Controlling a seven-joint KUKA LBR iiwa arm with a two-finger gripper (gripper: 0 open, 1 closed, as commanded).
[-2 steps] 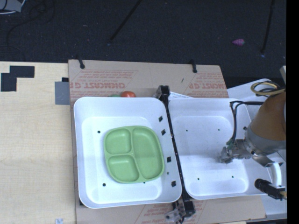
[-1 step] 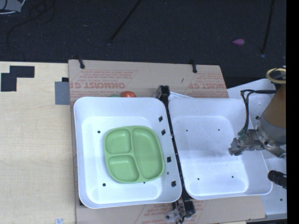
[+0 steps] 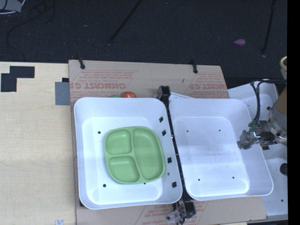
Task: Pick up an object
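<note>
Green three-compartment plate (image 3: 134, 154) lying flat in the left bin (image 3: 89, 111), long axis roughly toward the desk's near-right corner; end effector (image 3: 244, 140) over the right bin's (image 3: 211, 108) right edge, finger state indeterminable.

Green divided plate (image 3: 134, 154); white bins (image 3: 89, 172).

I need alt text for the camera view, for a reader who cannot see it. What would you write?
A green divided plate lies in the left white bin; the right white bin sits beside it. The robot's hand hovers at the right bin's right edge, holding nothing visible. A small red object lies on the cardboard behind the left bin.
</note>
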